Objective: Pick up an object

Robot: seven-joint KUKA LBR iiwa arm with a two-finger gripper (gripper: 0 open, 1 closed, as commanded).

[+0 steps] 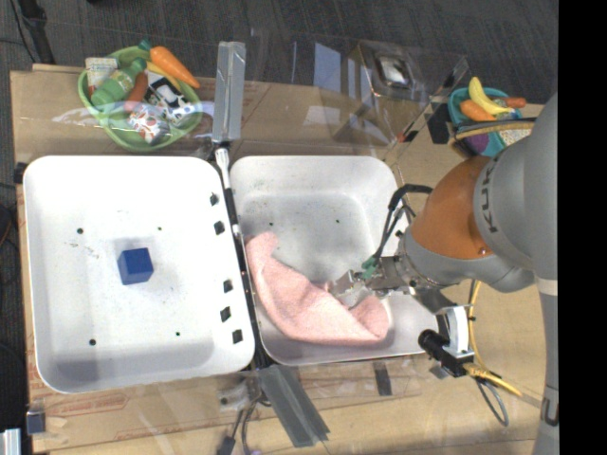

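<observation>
Wooden bench (313, 112), two white bins (57, 254), dark carpet (285, 8) beyond.

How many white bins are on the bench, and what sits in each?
2. The left bin holds a blue cube. The right bin holds a pink cloth, with the gripper down at the cloth's right part. Something could lie hidden under the cloth.

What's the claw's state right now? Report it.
Claw: down at the pink cloth in the right bin; open or closed cannot be told.
</observation>
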